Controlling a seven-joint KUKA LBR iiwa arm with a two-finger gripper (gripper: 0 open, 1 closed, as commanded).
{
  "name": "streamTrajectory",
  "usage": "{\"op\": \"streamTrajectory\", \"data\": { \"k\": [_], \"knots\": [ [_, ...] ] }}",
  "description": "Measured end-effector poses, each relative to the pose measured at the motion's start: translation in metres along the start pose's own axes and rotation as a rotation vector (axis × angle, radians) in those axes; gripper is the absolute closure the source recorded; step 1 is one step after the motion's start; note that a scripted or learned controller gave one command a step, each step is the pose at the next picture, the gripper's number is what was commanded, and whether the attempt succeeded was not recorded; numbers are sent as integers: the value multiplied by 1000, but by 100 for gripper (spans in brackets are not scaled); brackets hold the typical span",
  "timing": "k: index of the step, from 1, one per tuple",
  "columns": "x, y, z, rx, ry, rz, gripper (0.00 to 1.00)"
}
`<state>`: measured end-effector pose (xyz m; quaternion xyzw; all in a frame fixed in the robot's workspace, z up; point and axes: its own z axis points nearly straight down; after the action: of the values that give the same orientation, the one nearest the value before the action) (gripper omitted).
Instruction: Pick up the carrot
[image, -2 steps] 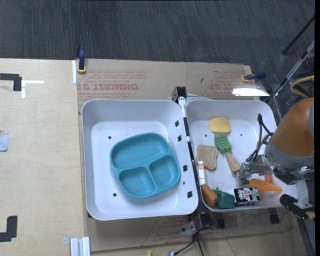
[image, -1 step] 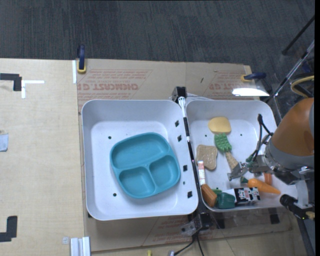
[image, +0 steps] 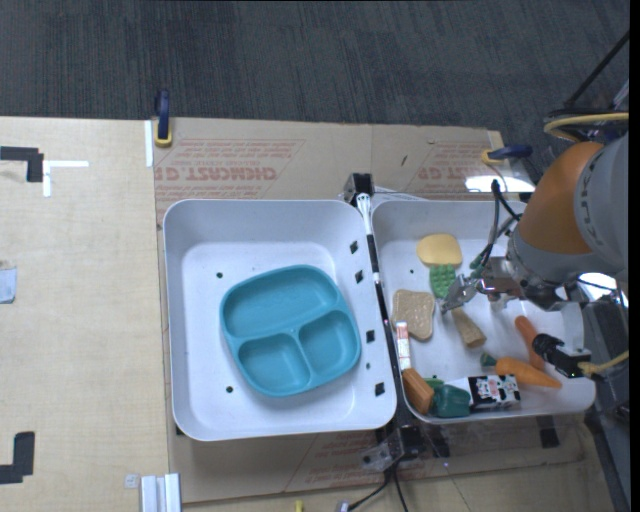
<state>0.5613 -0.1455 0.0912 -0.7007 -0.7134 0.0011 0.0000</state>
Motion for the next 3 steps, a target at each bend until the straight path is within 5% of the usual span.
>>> {"op": "streamTrajectory", "data": {
  "k": [1,2,3],
  "knots": [
    [-47,73,-18,-2,-2,128,0],
    [30,99,-2,-3,-1,200,0],
    [-14,97,-51,-3,-2,206,0]
  ]
}}
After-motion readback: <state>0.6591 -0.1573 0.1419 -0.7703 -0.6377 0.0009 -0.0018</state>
